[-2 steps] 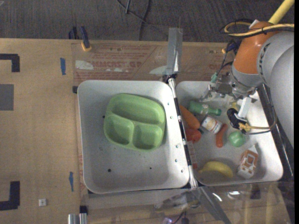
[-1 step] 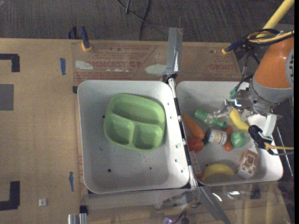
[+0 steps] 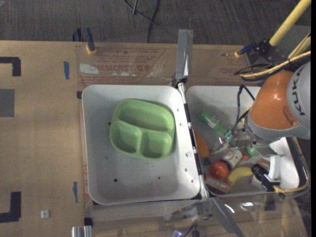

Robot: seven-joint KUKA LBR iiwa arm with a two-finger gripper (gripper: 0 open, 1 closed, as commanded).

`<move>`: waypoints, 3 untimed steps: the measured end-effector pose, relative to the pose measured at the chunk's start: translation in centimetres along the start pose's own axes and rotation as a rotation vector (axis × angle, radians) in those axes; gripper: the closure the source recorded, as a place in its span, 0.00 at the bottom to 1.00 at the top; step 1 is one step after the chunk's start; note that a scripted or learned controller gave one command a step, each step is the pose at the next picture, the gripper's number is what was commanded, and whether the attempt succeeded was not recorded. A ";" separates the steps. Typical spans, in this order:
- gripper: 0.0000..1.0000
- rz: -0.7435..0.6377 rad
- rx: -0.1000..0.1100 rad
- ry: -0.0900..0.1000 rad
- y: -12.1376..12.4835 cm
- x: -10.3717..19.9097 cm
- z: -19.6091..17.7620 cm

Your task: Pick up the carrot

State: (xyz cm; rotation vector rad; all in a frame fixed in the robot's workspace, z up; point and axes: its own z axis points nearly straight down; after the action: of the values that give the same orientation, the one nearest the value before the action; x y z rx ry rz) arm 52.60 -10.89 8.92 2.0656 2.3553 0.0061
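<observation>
We see the carrot [image 3: 201,144] lying along the right bin's [image 3: 217,95] left wall, just left of the tomato [image 3: 218,170]. We judge it light, stiff and smooth, best pinched across its middle. The wall crowds one side; the gripper [image 3: 236,141] hovers nearby, its state we cannot tell.

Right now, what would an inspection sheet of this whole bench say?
Surface: wooden bench bearing a left bin and a right bin.
Job's things: carrot lying along the right bin's left wall, untouched.
Clutter: green divided plate in the left bin; tomato, banana and green bottle in the right bin.
Grippers: tool low over the right bin's pile; fingers unclear.
Cables: black cable on the floor; yellow cables beside the arm.
Surroundings: dark carpet.
</observation>
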 end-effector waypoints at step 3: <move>0.00 -0.104 0.019 0.007 13.3 -5.0 -0.4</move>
State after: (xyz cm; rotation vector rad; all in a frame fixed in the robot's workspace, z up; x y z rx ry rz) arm 66.47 -14.12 9.41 1.9510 2.4729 -0.0100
